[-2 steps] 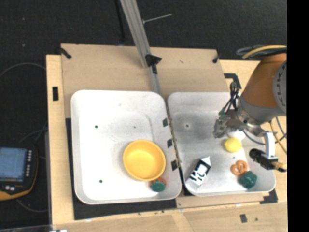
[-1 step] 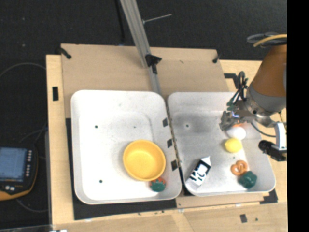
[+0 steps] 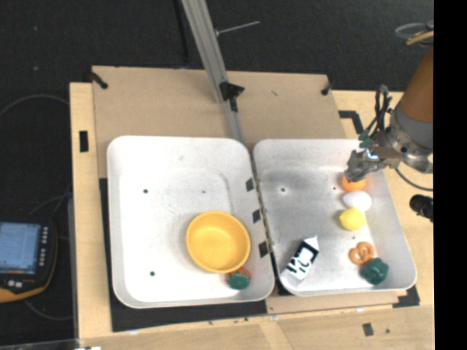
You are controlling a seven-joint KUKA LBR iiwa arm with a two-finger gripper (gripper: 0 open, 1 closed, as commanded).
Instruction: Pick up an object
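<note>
My gripper (image 3: 357,170) hangs low over the right bin's (image 3: 306,159) far right side, right above an orange object (image 3: 353,186) that is partly hidden beneath it. Just below lie a white egg-shaped object (image 3: 357,201) and a yellow ball (image 3: 352,219). Further toward the front sit an orange pretzel-like piece (image 3: 362,252) and a dark green object (image 3: 376,271). A white and black carton (image 3: 300,259) lies at the bin's front left. The left bin (image 3: 146,173) holds a yellow bowl (image 3: 217,240) and a small green and red object (image 3: 238,278).
A grey metal pole (image 3: 208,42) slants down from the top to the gap between the bins. A handheld pendant (image 3: 25,257) lies off the bench at the far left. Brown board (image 3: 211,100) surrounds the bins.
</note>
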